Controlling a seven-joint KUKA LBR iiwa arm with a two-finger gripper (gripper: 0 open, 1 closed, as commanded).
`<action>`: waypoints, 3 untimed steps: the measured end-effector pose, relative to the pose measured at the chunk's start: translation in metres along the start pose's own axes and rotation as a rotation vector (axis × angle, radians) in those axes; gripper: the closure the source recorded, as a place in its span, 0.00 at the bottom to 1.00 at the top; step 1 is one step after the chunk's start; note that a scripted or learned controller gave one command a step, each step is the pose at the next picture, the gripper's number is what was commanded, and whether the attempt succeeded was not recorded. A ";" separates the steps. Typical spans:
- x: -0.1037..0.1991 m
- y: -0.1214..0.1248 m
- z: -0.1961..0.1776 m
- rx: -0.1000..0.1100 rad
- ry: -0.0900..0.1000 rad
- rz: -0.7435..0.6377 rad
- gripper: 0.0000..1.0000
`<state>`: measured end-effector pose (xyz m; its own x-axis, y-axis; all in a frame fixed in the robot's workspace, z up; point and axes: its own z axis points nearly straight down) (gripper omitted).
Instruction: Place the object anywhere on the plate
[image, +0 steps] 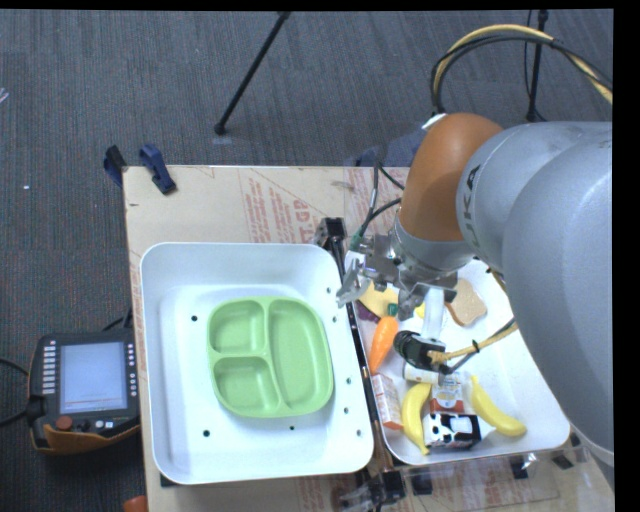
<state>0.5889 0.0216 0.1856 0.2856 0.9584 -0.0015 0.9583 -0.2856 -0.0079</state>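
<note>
at the bottom right of the frame, a yellow banana, a second banana and a black-and-white toy lie in the right bin. just above them rests an orange carrot with a green tip, tapered and tilted, beside a slice of toast. the gripper hangs over the carrot at centre right, and whether its fingers are spread or pressed together cannot be told. left of centre, the green plate, divided into three compartments, sits in the left bin. a handheld screen lies on the floor at lower left; a tripod leg crosses the upper frame.
</note>
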 end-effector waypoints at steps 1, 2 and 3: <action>0.000 0.000 0.000 0.000 0.000 0.000 0.00; 0.000 0.000 0.000 0.000 0.000 0.000 0.00; 0.000 0.000 0.000 0.000 0.000 0.000 0.00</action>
<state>0.5889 0.0216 0.1856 0.2856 0.9584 -0.0015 0.9583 -0.2856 -0.0079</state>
